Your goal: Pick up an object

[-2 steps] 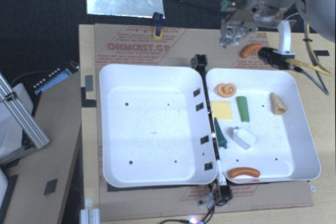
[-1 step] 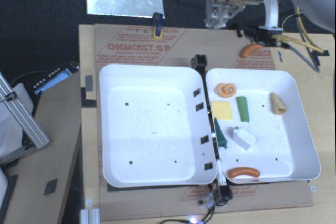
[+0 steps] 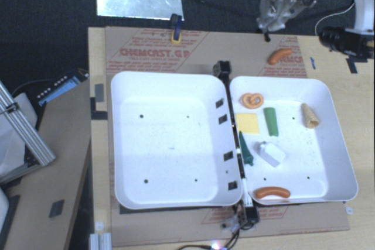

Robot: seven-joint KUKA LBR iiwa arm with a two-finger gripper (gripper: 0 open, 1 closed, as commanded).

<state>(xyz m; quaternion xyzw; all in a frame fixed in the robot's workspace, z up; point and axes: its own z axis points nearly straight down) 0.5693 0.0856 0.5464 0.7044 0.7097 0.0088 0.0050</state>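
- Over the far right edge of the tabletop, the pincer hangs well apart from both bins; it has hold of nothing, and whether it is open I cannot tell.
- Possible picks all lie in the right bin: pretzel, yellow square, green block, cone, white block, teal piece, sausage.
- A second sausage lies on the cardboard, outside the bin, nearest to the pincer.
- Handling, my guess: all look like small, light toy food, prob. plastic, smooth and a bit slippery.
- Green block seems the easiest: stiff, straight sides, free space around; take it across the short width, at the middle.
- Yellow square is flat, hard to get under.
- Teal piece lies close to the bin wall.
- Writing: red "CHEMCAST" on the cardboard; the rest is too small to read.
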